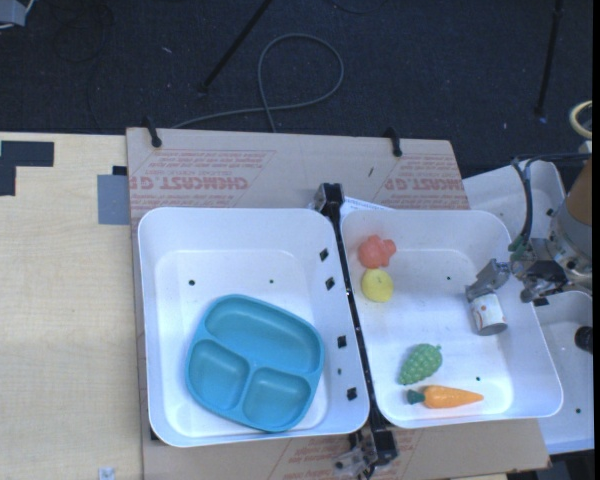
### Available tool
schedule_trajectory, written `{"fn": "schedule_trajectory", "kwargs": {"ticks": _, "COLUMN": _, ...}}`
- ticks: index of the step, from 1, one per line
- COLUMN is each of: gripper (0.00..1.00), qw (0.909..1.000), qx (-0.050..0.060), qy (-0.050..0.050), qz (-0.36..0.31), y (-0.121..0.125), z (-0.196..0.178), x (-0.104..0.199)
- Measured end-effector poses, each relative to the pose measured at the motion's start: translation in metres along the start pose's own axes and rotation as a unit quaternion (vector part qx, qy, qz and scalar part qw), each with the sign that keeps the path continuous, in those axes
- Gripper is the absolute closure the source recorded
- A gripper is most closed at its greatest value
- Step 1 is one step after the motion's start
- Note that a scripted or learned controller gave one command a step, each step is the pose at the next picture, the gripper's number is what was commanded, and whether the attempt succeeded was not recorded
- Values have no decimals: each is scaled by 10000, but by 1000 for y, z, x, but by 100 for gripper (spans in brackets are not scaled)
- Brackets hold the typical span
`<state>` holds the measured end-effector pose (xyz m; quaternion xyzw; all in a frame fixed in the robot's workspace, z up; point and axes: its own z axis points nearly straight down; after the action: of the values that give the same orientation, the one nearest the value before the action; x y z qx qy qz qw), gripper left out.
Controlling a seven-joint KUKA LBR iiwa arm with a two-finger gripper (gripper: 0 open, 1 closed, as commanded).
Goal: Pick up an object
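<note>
The right bin [525, 393] holds a red-orange toy fruit [376, 251], a yellow lemon [378, 286], a green bunch of grapes [420, 363] and an orange carrot [448, 397]. A small white cylinder [489, 314] lies near the bin's right side. My gripper [508, 286] hangs over the right bin's right edge, just above and beside the white cylinder. Nothing is visibly held in it.
The left bin [170, 268] bears a blue divided plate [254, 360]. A black divider with clips [340, 308] runs between the bins. The arm with its cables [560, 238] comes in over the right rim. Cardboard [280, 173] lies under both bins.
</note>
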<state>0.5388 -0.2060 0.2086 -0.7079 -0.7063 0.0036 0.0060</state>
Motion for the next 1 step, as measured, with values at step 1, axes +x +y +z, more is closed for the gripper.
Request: {"fn": "schedule_trajectory", "kwargs": {"ticks": 1, "gripper": 0, "qw": 10000, "qx": -61, "qy": -16, "qz": -10, "y": 3, "z": -6, "x": 0}}
